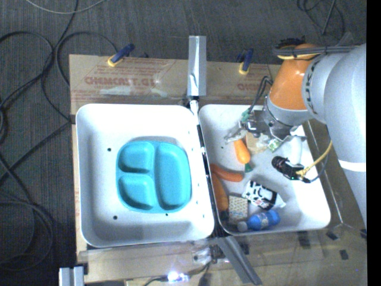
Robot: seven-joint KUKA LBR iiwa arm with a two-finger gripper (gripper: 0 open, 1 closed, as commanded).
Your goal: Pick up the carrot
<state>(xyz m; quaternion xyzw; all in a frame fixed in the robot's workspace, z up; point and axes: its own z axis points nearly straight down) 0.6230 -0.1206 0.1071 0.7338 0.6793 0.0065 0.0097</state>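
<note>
- A turquoise plastic divided tray [155, 174] sits in the shallow white left bin [89, 159].
- The shallow white right bin [315, 210] holds an orange carrot [241, 151] just below the two-finger gripper [255, 126].
- A blue bottle [262, 220] lies along that bin's near edge.

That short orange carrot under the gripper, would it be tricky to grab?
Probably a little. The short orange carrot looks smooth and rounded, so it may slip or roll on the white bin floor. It seems stiff and likely light. The gripper sits right above it.
</note>
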